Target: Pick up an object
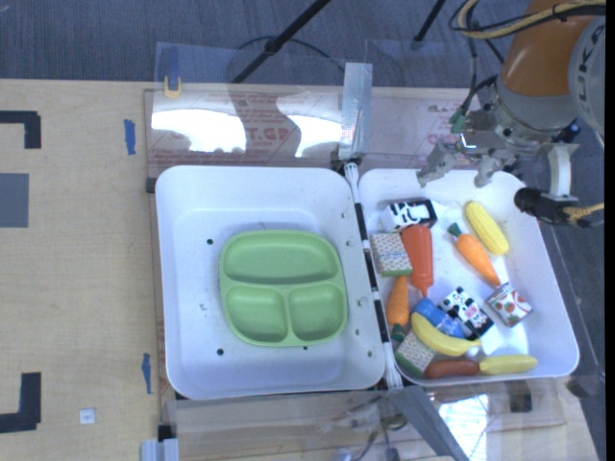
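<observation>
The gripper [459, 169] hangs over the far edge of the right bin [562, 301], just below the arm's orange band. Its two fingers [434, 168] stand apart with nothing between them, so it is open and carrying nothing.

All the toy food lies in the right bin, nearer the camera than the gripper. Closest to the fingers is a small black-and-white carton [411, 213], lying just below and a little to the left of them. To its right, an ear of yellow corn [487, 227] lies at a slant, and beside that a small carrot [476, 254] with its green top pointing up toward the gripper. A long orange-red piece [418, 256] runs down the middle of the bin, touching a checked cracker-like square [390, 254] on its left.

Farther down the bin things crowd together: an orange piece [398, 303] against the left wall, a blue packet [434, 313] and a cow-patterned carton [467, 314], a banana [439, 337] lying across them, a strawberry-printed box [508, 305] to the right, and another yellow piece [507, 363] along the near wall.

The left bin [183, 286] holds a green divided plate [283, 288], well apart from the gripper.
</observation>
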Available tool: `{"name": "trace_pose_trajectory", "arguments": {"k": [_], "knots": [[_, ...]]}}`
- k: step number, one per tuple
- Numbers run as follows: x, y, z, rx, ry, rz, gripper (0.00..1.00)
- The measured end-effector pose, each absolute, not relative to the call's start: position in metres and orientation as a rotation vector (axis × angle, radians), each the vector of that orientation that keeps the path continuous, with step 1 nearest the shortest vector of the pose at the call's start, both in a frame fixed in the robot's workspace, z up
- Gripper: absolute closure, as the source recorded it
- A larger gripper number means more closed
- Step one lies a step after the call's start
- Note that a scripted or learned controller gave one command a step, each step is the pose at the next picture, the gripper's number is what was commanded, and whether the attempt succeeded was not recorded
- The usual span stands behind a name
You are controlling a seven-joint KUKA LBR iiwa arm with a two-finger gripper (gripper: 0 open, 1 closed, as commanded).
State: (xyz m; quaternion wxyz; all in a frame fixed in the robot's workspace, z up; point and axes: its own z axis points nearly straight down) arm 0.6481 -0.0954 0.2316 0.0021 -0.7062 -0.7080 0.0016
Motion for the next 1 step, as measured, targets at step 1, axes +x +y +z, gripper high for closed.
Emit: {"name": "trace_pose_trajectory", "arguments": {"k": [1], "knots": [[0.6598, -0.1497, 0.1507, -2.26, -2.176, 0.005, 0.0]]}}
